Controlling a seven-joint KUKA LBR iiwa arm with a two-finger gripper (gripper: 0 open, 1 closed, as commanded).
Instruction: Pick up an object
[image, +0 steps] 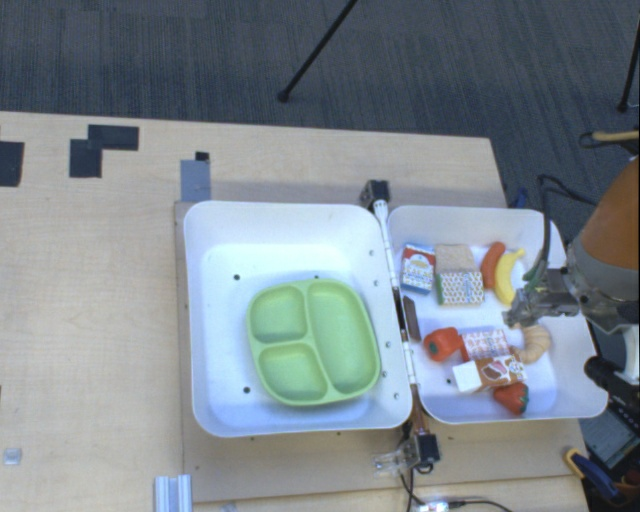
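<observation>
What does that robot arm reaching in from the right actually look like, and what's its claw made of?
The arm is a thick, rounded grey body with a broad orange band above the wrist. It ends in a small claw of dark and silvery metal parts. A thin dark cable runs by the wrist.

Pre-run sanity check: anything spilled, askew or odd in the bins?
Nothing stands out. The green divided plate lies flat in the left bin; the toy foods sit loosely jumbled inside the right bin, none over the rim. The pincer hangs above them.
</observation>
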